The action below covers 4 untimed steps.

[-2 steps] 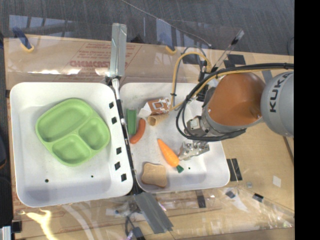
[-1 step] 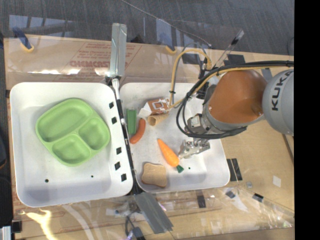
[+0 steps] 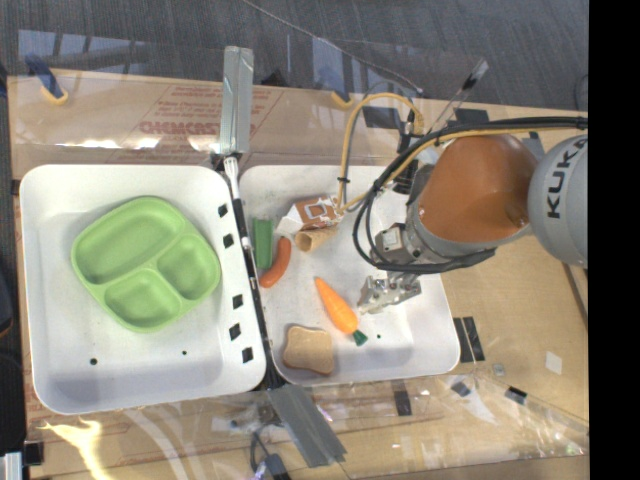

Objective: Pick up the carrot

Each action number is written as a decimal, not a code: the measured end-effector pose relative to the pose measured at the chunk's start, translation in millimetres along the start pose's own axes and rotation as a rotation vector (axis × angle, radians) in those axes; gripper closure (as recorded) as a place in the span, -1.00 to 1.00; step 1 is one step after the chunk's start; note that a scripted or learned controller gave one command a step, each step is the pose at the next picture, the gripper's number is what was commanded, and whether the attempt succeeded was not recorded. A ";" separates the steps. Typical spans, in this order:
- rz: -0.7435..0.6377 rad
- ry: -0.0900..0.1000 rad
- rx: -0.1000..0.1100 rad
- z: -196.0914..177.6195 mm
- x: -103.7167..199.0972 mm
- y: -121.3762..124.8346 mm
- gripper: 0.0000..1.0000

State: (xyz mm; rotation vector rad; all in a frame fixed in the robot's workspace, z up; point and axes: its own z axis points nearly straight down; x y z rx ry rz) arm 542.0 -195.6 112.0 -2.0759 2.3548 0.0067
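The arm hangs over the right bin; its pincer hovers just beside the carrot, which lies toward the bin's front edge; whether the pincer is spread I cannot tell; likely the approach step; next, centre over the carrot and descend.

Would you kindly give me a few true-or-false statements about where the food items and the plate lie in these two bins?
1. The orange carrot with a green tip lies in the right white bin. True.
2. The green three-compartment plate sits in the right bin. False: it sits in the left white bin.
3. The gripper is beside the carrot, on its right in the camera view. True.
4. The tan slice of bread rests on the green plate. False: it lies near the right bin's front edge.
5. The reddish sausage lies in the right bin, near the divider. True.
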 end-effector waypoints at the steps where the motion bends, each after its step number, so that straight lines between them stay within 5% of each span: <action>1: 0.233 0.003 -0.002 20.8 -41.9 16.5 1.00; 2: 0.274 0.001 0.009 -37.3 -95.9 -84.3 1.00; 3: 0.137 0.003 0.006 -81.5 -138.2 7.7 1.00; 4: -0.349 0.003 0.003 -79.4 -155.8 20.8 1.00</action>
